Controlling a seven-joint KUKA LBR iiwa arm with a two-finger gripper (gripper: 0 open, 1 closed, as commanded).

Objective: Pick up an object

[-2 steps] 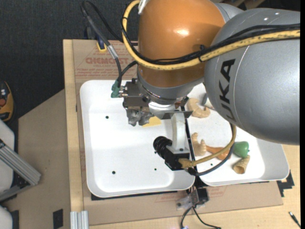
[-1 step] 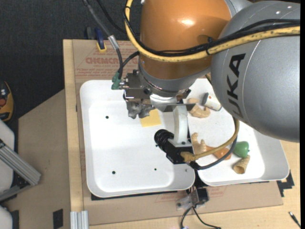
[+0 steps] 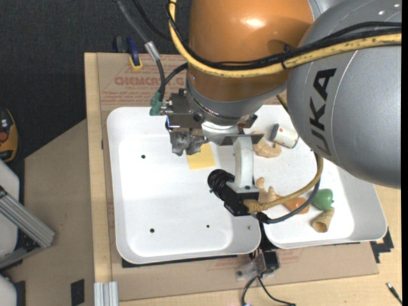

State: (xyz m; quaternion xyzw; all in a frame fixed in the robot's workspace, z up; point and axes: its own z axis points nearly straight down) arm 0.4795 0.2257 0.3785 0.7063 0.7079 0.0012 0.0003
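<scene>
Left bin (image 3: 127, 190) holds a flat square (image 3: 201, 159) — toys (image 3: 322, 199) lie in right bin (image 3: 357, 225).

We see a flat tan cardboard sheet w/ red print (image 3: 137, 75) covering the surface, its print partly hidden. Beyond its upper and left edges lies dark grey carpet-like floor (image 3: 51, 37). A small blue and yellow clamp (image 3: 134, 55) sits at the sheet's top edge. At bottom left, a silver aluminium extrusion rail (image 3: 25, 218) runs at a slant. Light is even, from above, w/ soft shadows. A black cable connector (image 3: 264, 263) lies at the sheet's lower edge.
</scene>
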